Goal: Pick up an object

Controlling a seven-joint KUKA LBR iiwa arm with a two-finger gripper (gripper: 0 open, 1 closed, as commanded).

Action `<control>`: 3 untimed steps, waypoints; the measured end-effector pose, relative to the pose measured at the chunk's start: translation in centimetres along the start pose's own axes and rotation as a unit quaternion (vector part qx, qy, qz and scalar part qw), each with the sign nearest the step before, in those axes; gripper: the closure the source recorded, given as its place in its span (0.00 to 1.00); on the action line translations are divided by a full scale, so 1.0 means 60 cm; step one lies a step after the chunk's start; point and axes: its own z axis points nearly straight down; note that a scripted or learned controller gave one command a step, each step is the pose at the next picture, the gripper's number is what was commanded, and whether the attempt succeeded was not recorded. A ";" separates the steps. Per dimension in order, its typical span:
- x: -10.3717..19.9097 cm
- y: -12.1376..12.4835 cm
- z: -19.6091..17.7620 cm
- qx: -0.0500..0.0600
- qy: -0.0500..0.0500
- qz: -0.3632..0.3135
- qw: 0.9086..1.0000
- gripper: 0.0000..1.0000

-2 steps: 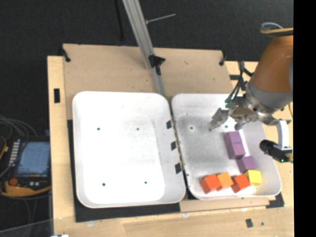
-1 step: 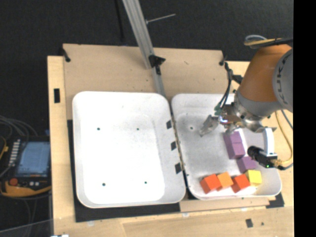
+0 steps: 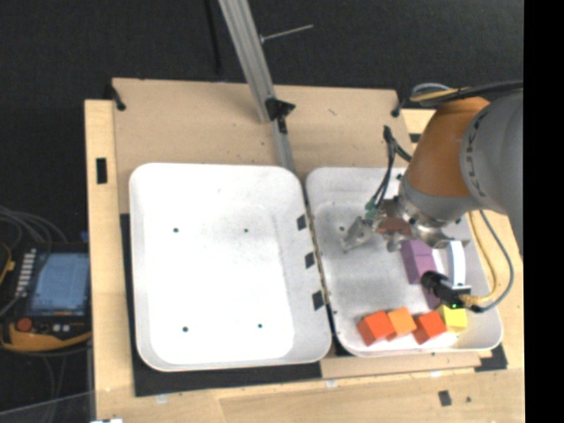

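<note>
Nothing is lifted yet, we judge: our gripper (image 3: 359, 233) hangs low in the right bin (image 3: 352, 188), grip state unclear to us, while the orange blocks (image 3: 388, 325) lie near its front wall

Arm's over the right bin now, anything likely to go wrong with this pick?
1. The gripper sits over bare bin floor, apart from the blocks; closing here would likely grab nothing.
2. The orange blocks, red block and yellow block are bunched against the near wall of the right bin, leaving fingers little room.
3. The purple block lies partly under the wrist, so it might get knocked.
</note>
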 end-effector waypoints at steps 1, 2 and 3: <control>-0.001 0.003 -0.024 -0.004 0.001 0.002 1.000 1.00; -0.016 -0.005 -0.121 -0.006 0.000 -0.001 1.000 1.00; -0.018 -0.004 -0.143 -0.004 0.001 -0.003 1.000 1.00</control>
